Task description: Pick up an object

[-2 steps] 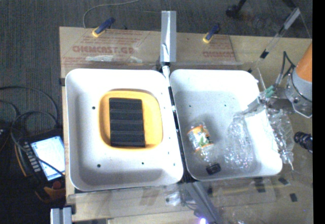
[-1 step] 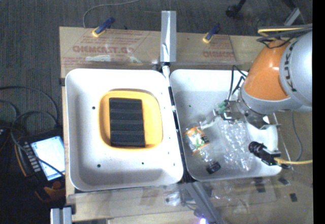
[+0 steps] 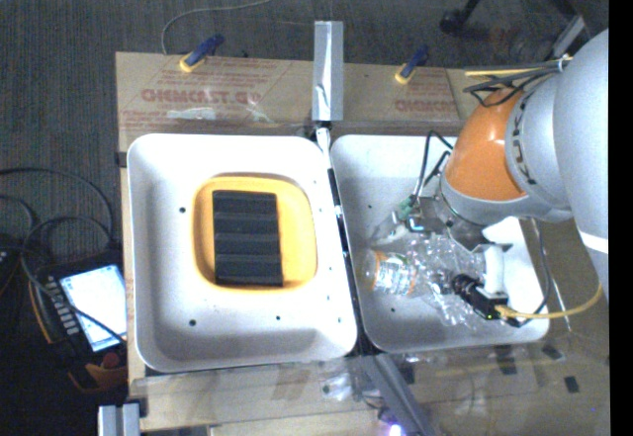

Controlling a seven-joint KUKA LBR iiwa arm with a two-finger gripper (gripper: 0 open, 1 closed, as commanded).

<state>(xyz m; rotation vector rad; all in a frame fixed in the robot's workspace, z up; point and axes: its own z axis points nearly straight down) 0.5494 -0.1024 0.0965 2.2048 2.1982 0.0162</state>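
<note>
Pincer [image 3: 432,218] low in right bin [image 3: 381,167], beneath orange wrist band [image 3: 485,152]; finger state not discernible; crumpled clear plastic bottle [image 3: 415,271] lying just below pincer, contact unclear; yellow tray [image 3: 254,231] with black insert far left, in left bin [image 3: 158,256]

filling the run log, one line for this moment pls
arm: over right bin | crushed plastic bottle: lying in right bin | yellow tray: left bin

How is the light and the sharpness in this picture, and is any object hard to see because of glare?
Camera view: even, soft light and weak shadows; the clear plastic bottle in the right bin glints, so its outline is unclear; the yellow tray in the left bin reads sharply.
</note>
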